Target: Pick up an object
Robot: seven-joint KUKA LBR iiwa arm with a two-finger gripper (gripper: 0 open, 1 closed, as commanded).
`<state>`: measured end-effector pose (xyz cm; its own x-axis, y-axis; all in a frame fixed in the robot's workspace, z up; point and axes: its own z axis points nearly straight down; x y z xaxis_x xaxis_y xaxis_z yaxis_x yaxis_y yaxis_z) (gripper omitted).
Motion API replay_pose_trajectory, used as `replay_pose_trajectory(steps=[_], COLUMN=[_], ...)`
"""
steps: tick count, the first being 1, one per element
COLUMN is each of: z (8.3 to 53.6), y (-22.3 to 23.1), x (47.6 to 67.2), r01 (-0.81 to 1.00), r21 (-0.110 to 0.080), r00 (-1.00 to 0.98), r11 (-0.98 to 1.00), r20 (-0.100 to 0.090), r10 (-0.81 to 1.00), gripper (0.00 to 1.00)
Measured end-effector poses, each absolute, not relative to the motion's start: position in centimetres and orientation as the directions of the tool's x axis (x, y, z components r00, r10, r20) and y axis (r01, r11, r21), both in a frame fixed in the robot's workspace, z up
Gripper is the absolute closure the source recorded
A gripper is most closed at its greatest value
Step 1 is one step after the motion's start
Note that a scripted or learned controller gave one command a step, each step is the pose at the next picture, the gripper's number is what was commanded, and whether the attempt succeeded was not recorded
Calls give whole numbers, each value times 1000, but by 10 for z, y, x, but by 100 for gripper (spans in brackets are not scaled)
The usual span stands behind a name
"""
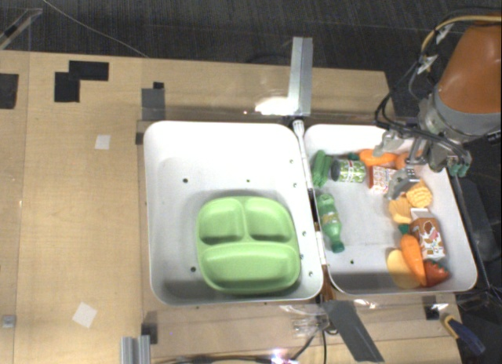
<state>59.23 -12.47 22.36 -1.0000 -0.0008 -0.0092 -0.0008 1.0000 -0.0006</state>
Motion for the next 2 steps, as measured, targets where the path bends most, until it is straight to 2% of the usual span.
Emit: replay_pose_trajectory(steps=[1, 2], z=[96, 91], y=[-172, -160], x=[567, 531], r01=[-186, -194], r21=[-3, -7], r00=[-982, -981], r11=[983, 981], r20=[-11, -18], r10=[-186, -194], gripper=[0, 0])
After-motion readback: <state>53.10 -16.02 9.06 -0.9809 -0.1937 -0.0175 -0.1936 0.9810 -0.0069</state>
